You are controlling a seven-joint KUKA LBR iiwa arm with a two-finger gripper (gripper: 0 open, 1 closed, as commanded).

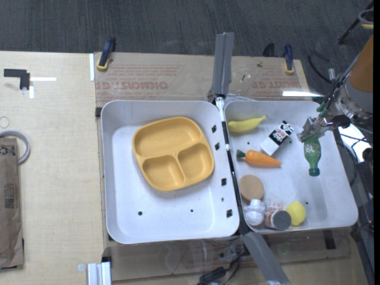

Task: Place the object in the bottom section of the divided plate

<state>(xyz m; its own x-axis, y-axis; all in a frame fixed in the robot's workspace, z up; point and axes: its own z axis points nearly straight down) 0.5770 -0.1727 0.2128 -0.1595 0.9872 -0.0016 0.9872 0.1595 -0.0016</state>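
A yellow divided plate (173, 152) lies in the left bin (119, 218). Its large section faces the back and its two smaller sections face the front. A green bottle (313, 157) sits at the right side of the right bin (332, 209), its neck pointing up toward my gripper (314, 129). The gripper hangs right at the bottle's top, far to the right of the plate. Whether it grips the neck is not clear from this angle.
The right bin also holds a yellow banana (246, 124), a small black-and-white carton (278, 138), an orange carrot (261, 158), a tan round disc (252, 187), a lemon (295, 212) and small cans (267, 216). A ridge (227, 159) divides the bins.
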